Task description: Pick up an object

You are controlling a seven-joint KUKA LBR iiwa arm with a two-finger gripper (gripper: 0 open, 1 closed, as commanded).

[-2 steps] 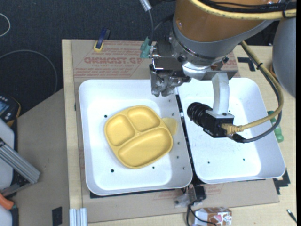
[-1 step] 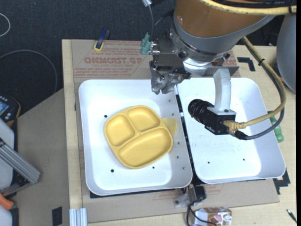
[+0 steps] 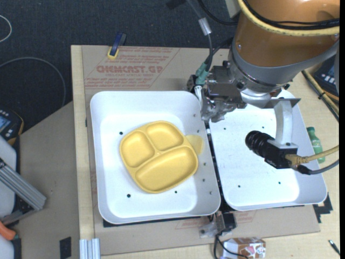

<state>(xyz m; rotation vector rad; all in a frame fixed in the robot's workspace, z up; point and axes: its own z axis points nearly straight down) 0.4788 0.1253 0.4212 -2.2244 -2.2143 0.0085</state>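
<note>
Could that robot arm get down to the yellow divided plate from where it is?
Probably yes. The yellow plate lies uncovered in the left bin, and the end effector hangs near the bins' shared edge.

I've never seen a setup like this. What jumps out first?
A yellow plastic divided plate lies in the left white bin, bright against it. Above the right white bin looms the robot's big arm with its orange band, its gripper near the inner edge where the bins meet.
</note>
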